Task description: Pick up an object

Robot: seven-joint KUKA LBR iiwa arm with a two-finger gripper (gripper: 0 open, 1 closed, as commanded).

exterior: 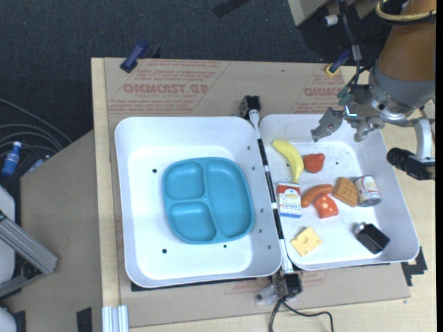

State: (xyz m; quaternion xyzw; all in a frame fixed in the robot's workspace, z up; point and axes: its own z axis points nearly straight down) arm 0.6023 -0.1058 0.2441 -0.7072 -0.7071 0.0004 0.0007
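Here, in the camera view, the gripper [344,125] hangs over the far edge of the right bin [401,216], its two fingers spread wide with nothing between them. Just below it lies the banana [291,159], its long axis running from the far left toward the near right, its curve bowing toward the bin's middle. Beside its lower end sits a red tomato-like piece [314,162]. Nearer the camera come a small carton [288,199] with a red top and unreadable print, an orange carrot-shaped piece [315,194], a strawberry [327,207], a brown cracker [345,191], a can [367,190] lying on its side, a cheese wedge [306,241] and a black block [372,237]. The left bin [138,206] holds a blue divided plate [206,199]. The cardboard [166,85] under the bins reads "CHEMCAST" in red, mirrored.
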